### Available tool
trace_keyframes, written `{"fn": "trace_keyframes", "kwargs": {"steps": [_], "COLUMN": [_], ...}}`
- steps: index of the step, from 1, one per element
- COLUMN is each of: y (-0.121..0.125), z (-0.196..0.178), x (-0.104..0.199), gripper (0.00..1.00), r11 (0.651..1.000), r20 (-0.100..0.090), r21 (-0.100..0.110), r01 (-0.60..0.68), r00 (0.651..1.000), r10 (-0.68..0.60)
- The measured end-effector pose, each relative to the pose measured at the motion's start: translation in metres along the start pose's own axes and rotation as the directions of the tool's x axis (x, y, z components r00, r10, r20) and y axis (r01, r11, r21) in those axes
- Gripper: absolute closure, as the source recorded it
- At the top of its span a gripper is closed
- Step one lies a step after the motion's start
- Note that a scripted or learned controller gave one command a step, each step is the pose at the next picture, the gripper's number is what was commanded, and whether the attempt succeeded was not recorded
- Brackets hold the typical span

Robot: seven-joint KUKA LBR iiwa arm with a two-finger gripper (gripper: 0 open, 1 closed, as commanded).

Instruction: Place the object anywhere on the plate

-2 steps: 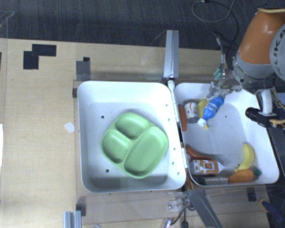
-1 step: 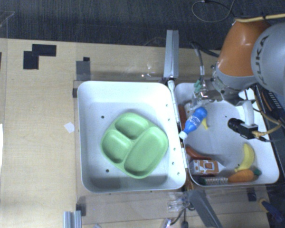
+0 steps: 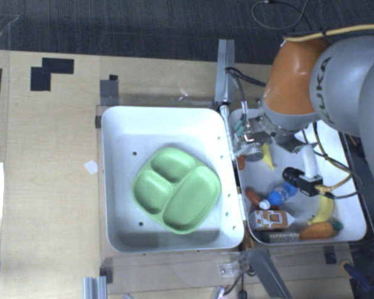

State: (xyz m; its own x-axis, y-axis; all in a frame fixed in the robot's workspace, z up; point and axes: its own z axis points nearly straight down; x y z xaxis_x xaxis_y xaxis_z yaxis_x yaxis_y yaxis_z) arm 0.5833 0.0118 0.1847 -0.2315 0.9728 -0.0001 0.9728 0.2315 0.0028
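A green plate [image 3: 177, 189] with three compartments lies in the left white bin [image 3: 121, 167], nothing on it. My gripper [image 3: 252, 146] hangs low over the upper left part of the right bin [image 3: 355, 226], under the orange-banded wrist. A small yellow piece [image 3: 268, 159] shows just below and right of the gripper; I cannot tell if it is held. Loose objects lie in the right bin's lower half: a blue-capped bottle [image 3: 279, 195], a red item [image 3: 255, 197], a small printed box [image 3: 269, 219], a banana [image 3: 325, 209] and a carrot [image 3: 318, 230].
The grey arm [image 3: 349, 80] covers the upper right bin. Cables and a black connector [image 3: 302, 180] trail over that bin. A metal post [image 3: 224, 73] stands at the wall between the bins. Wooden bench lies to the left.
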Motion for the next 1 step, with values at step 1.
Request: {"fn": "trace_keyframes", "kwargs": {"steps": [1], "y": [0.0234], "z": [-0.0369], "x": [0.0081], "gripper": [1.0], "r11": [0.913], "r20": [0.003], "r21": [-0.005], "r01": [0.408], "r00": [0.913], "r10": [-0.408]}}
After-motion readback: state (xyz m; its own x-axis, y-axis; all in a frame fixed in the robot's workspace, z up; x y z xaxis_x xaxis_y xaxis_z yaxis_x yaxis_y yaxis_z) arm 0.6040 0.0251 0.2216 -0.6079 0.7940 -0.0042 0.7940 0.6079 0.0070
